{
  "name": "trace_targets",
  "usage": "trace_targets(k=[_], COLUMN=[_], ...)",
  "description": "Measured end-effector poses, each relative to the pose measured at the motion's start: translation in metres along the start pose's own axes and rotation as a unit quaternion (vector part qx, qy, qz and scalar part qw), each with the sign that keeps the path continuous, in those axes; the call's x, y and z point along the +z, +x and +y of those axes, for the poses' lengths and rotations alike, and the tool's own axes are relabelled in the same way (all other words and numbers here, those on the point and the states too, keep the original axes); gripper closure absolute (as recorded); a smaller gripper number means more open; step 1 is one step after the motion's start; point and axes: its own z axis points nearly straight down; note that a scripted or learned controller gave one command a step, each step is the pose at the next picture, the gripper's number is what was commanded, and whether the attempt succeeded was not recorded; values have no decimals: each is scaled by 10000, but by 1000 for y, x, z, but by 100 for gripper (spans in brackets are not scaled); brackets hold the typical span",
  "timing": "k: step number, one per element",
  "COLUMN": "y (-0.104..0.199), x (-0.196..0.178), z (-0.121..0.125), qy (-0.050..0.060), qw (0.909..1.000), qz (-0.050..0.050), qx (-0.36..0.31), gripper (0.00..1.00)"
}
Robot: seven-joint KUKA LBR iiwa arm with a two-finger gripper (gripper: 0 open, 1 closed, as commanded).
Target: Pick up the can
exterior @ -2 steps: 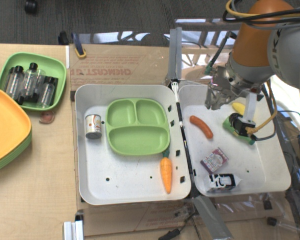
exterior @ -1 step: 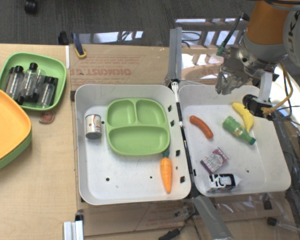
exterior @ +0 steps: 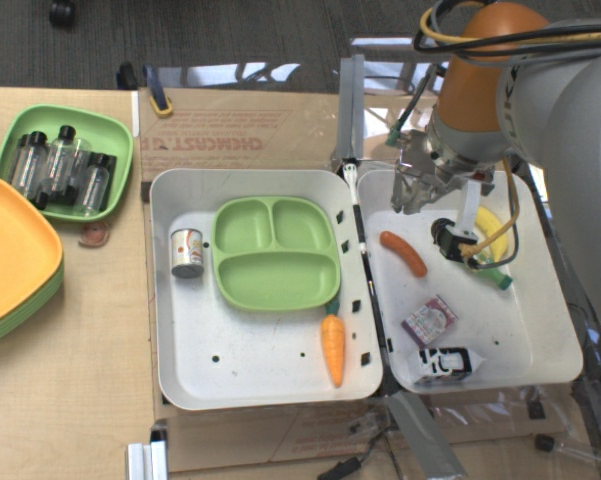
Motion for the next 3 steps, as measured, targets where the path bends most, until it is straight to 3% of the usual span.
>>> trace_targets(k=[1, 2, 3], y=[-24, -43, -27], x=[-51, -64, -4], z=[15, -29, -16], qy=[-10, -4, 3], qw=[9998, 9973, 9984], qz=[0, 1, 0], qx=[214, 731, 561], gripper=[100, 100, 100])
